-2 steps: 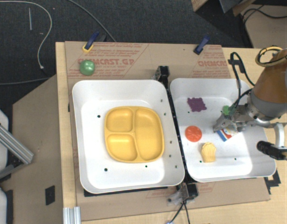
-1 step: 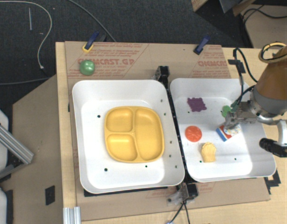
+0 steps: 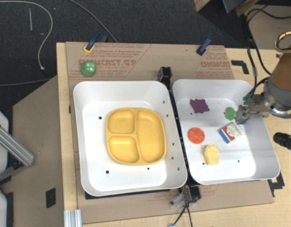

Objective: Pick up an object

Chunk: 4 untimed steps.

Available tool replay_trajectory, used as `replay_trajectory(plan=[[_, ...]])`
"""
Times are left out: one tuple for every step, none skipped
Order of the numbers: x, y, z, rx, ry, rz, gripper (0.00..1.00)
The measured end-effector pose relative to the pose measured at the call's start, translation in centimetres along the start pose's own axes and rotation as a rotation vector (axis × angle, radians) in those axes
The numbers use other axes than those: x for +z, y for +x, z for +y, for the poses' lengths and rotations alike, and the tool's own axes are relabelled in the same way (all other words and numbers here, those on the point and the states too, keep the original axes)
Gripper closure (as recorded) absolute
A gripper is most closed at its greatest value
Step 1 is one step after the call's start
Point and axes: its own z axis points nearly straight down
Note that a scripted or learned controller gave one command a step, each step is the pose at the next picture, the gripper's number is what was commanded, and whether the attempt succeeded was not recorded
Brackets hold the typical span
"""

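The right bin (image 3: 259,167) holds several small objects: a purple piece (image 3: 199,106) at the back, a small green object (image 3: 230,112), an orange-red round piece (image 3: 196,135), a blue, white and red packet (image 3: 230,133) and a pale yellow item (image 3: 211,154) near the front. My gripper (image 3: 242,116) reaches in from the right. Its tip sits low in the bin, just right of the green object and just above the packet. I see nothing clearly held.
The left bin (image 3: 89,103) holds a yellow divided plate (image 3: 136,136). A green ball (image 3: 88,68) lies on the cardboard behind that bin. Blue clamps (image 3: 92,42) (image 3: 204,45) pin the cardboard's back edge. A black latch (image 3: 164,74) sits between the bins.
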Motion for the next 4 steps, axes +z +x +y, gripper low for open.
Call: replay_trajectory(plan=[[-6.1, -0.6, -0.4, 0.0, -0.002, -0.001, 1.0], [-10.7, -1.4, -0.4, 0.0, 0.0, 0.0, 1.0], [-10.7, 4.6, 0.7, -0.006, 0.005, 0.004, 1.0], [-10.6, 10.0, 1.5, -0.005, 0.007, 0.004, 1.0]])
